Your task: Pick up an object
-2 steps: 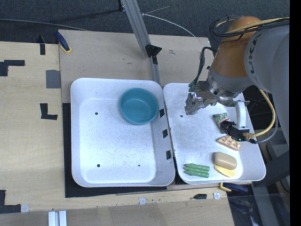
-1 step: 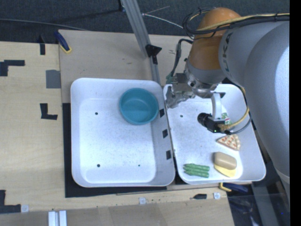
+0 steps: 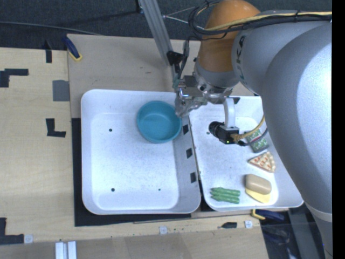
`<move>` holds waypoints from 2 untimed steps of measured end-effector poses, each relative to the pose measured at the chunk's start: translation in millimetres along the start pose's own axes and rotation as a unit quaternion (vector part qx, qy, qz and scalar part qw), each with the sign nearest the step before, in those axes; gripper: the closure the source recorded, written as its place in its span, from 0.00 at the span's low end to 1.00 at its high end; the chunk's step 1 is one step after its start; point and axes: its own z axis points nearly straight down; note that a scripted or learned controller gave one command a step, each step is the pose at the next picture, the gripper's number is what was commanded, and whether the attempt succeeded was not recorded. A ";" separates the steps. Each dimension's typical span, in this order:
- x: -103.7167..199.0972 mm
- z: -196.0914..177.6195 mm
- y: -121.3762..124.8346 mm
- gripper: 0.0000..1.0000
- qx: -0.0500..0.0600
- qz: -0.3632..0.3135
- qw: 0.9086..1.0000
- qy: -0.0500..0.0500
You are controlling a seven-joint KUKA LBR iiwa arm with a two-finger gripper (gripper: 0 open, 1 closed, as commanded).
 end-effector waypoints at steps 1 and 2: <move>51.9 4.7 32.1 1.00 0.000 0.000 1.000 0.000; 48.2 4.3 31.1 0.00 0.001 0.002 1.000 -0.001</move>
